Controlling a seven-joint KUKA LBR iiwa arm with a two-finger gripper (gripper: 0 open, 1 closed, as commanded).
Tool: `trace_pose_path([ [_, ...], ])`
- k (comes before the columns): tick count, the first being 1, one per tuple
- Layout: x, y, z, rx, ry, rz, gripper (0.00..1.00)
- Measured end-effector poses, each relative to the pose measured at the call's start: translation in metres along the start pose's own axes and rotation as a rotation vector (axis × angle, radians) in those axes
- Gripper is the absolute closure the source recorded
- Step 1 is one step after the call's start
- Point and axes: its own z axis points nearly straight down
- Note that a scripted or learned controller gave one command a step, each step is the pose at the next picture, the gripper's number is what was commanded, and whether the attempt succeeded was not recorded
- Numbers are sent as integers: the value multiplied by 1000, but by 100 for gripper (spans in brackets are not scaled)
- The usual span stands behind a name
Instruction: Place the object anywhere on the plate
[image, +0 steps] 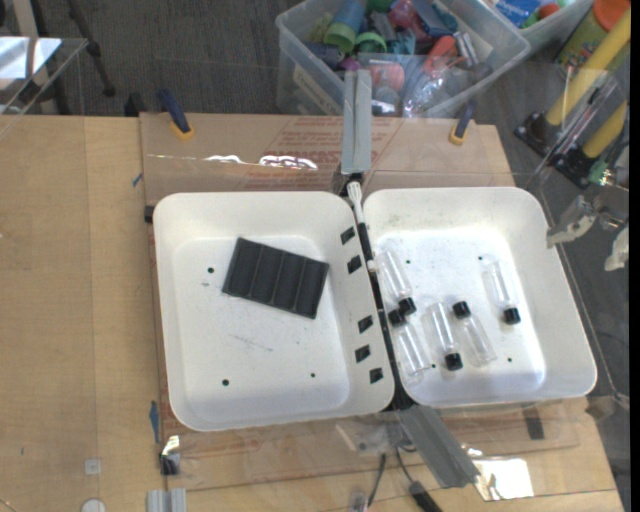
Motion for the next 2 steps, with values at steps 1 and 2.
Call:
trace_pose_path([
  [1, 1, 1, -10, -2, -2, -3, 100],
  [2, 1, 1, -10, -1, -2, -3, 0],
])
